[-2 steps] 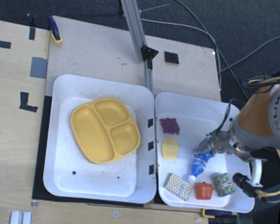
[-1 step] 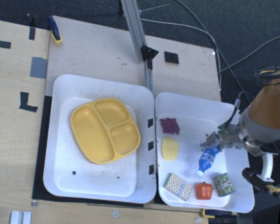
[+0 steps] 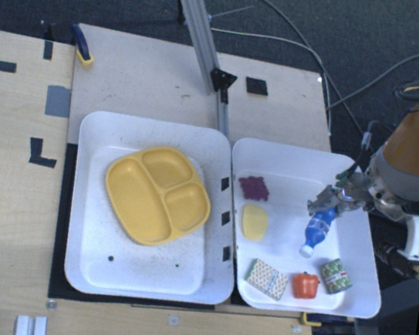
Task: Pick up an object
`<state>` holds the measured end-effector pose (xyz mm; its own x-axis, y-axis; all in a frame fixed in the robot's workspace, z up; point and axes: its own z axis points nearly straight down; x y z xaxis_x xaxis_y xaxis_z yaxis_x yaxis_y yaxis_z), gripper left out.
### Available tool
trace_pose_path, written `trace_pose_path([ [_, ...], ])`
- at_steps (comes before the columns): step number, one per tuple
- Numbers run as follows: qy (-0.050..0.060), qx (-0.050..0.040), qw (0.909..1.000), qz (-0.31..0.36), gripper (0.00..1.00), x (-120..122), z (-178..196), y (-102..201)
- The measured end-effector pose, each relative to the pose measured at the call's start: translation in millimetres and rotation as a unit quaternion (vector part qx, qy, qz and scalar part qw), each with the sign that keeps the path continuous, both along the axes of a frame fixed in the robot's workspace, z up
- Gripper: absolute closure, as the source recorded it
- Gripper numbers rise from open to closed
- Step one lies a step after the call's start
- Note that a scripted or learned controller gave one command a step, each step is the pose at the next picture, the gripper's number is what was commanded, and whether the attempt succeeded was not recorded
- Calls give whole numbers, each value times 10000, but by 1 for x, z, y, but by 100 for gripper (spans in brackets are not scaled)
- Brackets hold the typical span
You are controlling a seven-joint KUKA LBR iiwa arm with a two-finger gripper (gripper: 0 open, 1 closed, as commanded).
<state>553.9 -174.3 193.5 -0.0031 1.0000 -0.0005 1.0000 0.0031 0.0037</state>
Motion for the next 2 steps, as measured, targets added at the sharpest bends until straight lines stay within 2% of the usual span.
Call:
trace_pose_path([
  [1,15,4,10000,-5,100,0,8,1],
  [2,28,9,10000,15,100,5,0,54],
])
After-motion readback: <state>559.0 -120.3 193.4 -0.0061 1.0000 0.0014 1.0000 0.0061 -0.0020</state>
